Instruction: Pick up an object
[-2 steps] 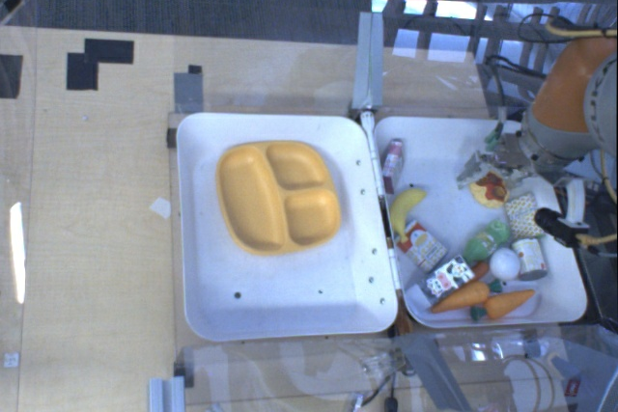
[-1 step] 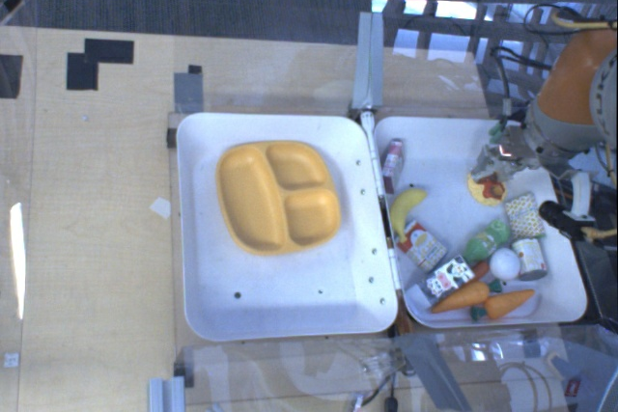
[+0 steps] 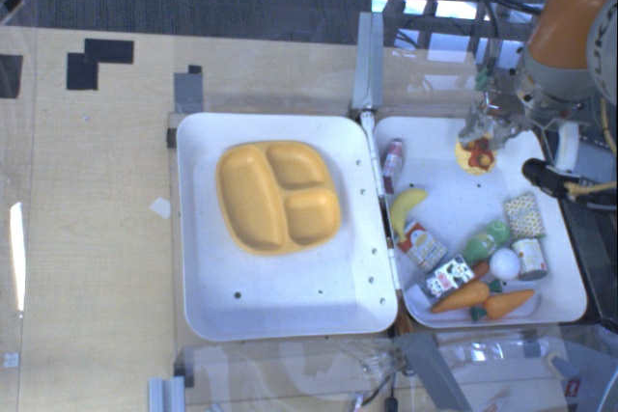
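My gripper (image 3: 480, 132) hangs at the far end of the right bin (image 3: 570, 299), just above a small yellow disc with a red piece on it (image 3: 476, 157). Its tip partly covers that item, and whether they touch is unclear. The same bin holds a red bottle (image 3: 392, 164), a banana (image 3: 408, 203), a red-and-white packet (image 3: 417, 244), a small milk carton (image 3: 446, 280), two carrots (image 3: 483, 300), a green item (image 3: 488, 241), a white ball (image 3: 504, 263), a can (image 3: 529, 258) and a checkered pouch (image 3: 523, 215).
The left bin (image 3: 208, 304) holds a yellow divided plate (image 3: 278, 196). A raised divider (image 3: 379, 198) separates the bins. The arm's orange band (image 3: 570, 24) and cables (image 3: 579, 178) hang over the right bin's far right corner.
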{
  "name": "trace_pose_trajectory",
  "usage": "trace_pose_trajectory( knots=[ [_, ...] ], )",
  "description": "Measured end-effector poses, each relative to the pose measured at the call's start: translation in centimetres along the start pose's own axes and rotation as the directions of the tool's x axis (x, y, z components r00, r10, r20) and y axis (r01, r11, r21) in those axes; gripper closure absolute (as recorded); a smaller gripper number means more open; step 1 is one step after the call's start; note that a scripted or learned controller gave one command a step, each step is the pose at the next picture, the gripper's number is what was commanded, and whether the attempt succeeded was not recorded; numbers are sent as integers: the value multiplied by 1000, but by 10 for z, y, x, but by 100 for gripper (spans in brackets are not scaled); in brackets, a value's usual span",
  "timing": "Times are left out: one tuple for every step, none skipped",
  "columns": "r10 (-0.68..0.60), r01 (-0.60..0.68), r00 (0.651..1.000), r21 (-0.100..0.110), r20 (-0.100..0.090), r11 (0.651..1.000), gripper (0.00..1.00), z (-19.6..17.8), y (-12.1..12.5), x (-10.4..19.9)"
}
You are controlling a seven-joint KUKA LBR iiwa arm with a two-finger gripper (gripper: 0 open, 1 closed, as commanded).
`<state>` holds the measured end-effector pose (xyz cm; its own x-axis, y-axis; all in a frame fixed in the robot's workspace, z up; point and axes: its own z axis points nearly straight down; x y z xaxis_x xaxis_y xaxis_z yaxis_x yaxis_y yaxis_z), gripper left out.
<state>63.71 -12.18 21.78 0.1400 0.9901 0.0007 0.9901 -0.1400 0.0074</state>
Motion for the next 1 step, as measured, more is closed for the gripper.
trace_pose_trajectory(
  knots=[
    [-58, 58, 998, -1, 1, 998, 100, -92, 27, 48]
  ],
)
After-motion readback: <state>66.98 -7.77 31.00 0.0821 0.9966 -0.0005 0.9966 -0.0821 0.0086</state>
